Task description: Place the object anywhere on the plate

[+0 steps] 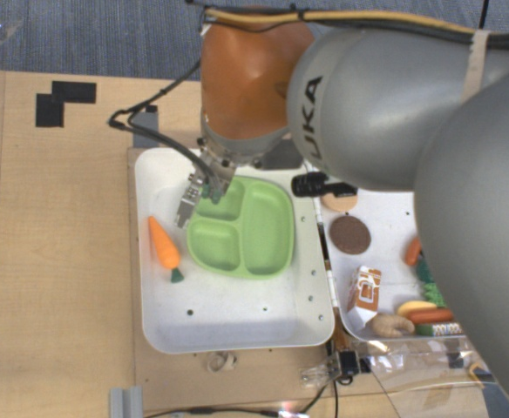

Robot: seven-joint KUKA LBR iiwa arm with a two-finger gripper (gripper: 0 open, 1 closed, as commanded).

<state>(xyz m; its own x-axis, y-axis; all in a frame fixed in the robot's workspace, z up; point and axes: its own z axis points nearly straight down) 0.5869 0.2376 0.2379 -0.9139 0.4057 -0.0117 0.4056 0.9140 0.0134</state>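
We find the toy carrot point(163, 246) lying on the floor of the left bin point(237, 325), left of centre in the frame, just beside the green plate's point(246, 231) left edge and not on it. Above the plate's upper-left corner hangs the gripper point(199, 197); its fingers look slightly parted with nothing between them. The right bin point(385, 212) holds assorted toy foods.

Orange toy carrot point(163, 244) lying flat, just left of green 3-compartment plate point(241, 228), apart
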